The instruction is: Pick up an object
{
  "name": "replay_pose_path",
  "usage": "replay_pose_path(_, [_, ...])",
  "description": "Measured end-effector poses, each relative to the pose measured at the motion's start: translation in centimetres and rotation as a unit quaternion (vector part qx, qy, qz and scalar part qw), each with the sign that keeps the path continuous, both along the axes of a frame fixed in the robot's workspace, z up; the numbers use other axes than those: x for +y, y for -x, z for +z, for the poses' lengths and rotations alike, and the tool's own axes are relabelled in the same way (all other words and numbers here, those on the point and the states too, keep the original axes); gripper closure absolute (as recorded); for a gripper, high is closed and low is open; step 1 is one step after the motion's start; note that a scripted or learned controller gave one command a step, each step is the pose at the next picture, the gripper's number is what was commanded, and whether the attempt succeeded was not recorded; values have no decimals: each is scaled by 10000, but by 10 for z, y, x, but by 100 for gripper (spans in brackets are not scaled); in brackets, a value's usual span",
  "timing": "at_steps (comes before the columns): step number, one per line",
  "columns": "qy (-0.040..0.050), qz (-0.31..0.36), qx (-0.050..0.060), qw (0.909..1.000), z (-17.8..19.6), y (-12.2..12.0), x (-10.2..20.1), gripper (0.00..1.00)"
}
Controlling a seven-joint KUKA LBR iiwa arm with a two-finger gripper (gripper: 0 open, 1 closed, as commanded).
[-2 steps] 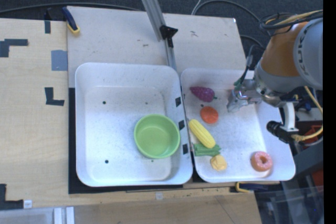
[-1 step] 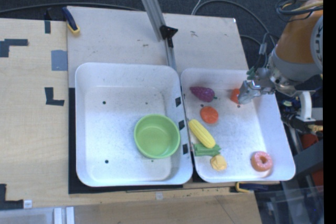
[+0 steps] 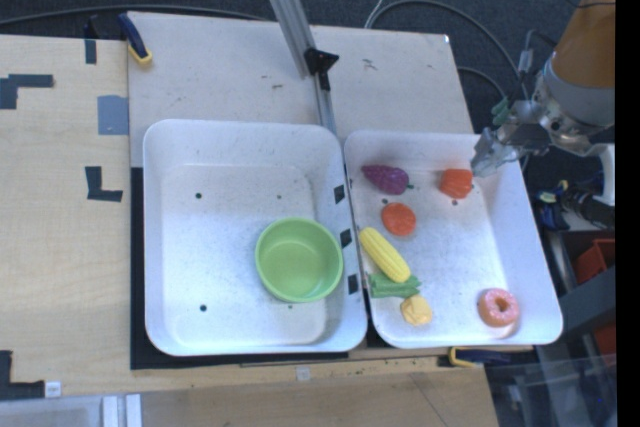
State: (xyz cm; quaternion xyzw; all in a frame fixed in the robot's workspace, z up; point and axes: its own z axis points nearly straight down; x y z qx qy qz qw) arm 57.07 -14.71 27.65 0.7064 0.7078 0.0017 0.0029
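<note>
The hand (image 3: 492,155) hangs at the upper right rim of the right bin (image 3: 530,260), just beside a small orange-red toy (image 3: 456,182); whether it is released or clenched I cannot tell, and nothing is visibly caught in it. The grey arm (image 3: 580,80) with its orange band reaches in from the right, over the bin's edge.

That orange-red toy looks like the natural target, since it lies nearest. To take it well, I judge the hand should shift a little toward the bin's middle, centre over the toy, and come straight down, because a slanted approach risks nudging the round piece away. The bin wall lies close on the toy's right, so there is less slack on that side.

Farther out lie a purple toy (image 3: 386,178) near the bin's upper left, a red round toy (image 3: 398,218) below it, a yellow corn cob (image 3: 384,255) with green leaves, a small yellow piece (image 3: 416,310) and a pink doughnut (image 3: 498,306) near the lower right corner. They are well spaced, with bare floor between them.

The left bin (image 3: 180,165) holds a green bowl (image 3: 298,260). A slanted metal bar (image 3: 290,5) crosses the counter (image 3: 220,75) above the bins' shared edge, well apart from the hand's path.
</note>
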Motion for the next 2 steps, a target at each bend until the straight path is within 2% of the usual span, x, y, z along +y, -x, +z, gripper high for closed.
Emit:
replay_pose_path(1, [-11,12,40,10000,-4,15,42,100])
replay_pose_path(2, [-14,22,44,10000,-17,18,96,100])
